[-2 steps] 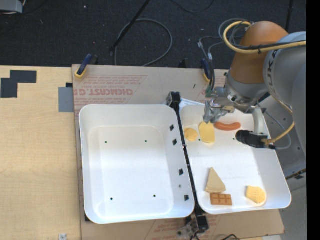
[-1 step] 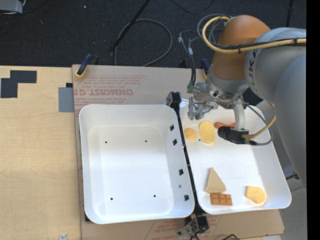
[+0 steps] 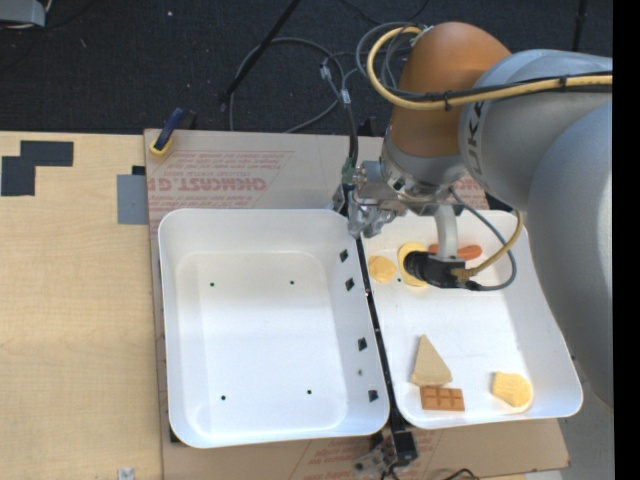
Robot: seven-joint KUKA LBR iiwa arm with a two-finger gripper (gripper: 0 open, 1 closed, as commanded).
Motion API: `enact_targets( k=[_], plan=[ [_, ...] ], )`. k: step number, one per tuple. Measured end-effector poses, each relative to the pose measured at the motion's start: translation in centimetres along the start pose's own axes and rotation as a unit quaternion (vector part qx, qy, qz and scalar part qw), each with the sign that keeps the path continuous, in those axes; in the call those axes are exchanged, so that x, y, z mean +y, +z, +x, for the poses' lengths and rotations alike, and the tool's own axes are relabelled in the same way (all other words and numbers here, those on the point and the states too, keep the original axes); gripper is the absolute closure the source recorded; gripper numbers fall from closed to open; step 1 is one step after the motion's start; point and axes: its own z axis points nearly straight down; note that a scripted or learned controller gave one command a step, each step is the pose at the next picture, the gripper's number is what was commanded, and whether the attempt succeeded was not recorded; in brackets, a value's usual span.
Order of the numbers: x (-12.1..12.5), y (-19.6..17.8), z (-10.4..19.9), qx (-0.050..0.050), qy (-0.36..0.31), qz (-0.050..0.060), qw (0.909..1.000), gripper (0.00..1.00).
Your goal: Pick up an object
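Three pieces, tan wedge (image 3: 430, 361), brown waffle (image 3: 442, 399), yellow chunk (image 3: 511, 389), lie in one bin (image 3: 475, 333); your gripper (image 3: 368, 218) hangs at its far corner, and you cannot tell whether it is clenched.

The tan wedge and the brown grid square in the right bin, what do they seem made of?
Tan wedge: probably moulded plastic, matte; flat even colour and clean straight edges, though painted wood is possible. Brown grid square: probably plastic too, matte; its pressed squares are regular, like toy chocolate. Too small to be sure.
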Motion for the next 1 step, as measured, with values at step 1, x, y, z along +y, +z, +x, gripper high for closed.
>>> enact_targets(
  k=[1],
  plan=[
    [-0.87, -0.89, 5.06, 0.0, 0.0, 0.0, 1.0, 1.0]
  ],
)
